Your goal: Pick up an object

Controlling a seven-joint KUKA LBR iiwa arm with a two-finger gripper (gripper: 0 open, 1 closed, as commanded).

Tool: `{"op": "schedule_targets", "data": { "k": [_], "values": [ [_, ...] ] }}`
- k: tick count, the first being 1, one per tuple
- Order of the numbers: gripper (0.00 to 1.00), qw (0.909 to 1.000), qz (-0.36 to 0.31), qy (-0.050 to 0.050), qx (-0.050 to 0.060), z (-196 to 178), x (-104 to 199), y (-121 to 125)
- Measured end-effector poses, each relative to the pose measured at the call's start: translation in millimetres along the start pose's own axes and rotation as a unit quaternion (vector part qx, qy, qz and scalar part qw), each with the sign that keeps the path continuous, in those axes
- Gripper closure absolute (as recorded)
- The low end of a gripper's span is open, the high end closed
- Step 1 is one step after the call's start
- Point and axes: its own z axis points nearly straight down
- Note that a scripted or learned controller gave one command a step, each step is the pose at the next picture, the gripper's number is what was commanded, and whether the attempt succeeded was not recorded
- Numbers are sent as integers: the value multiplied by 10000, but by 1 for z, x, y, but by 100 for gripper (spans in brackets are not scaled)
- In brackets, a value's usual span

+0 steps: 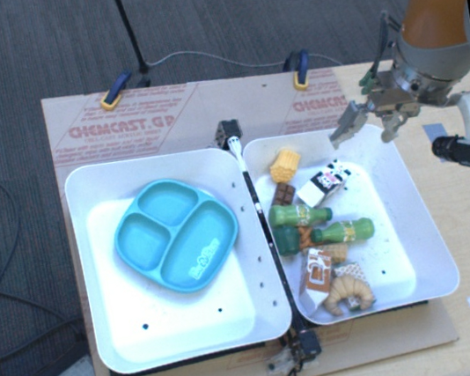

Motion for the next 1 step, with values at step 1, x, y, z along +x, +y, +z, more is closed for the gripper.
{"op": "schedule_targets", "data": {
  "k": [1],
  "values": [
    [0, 10000, 5, 4, 15, 85, 14, -75]
  ]
}}
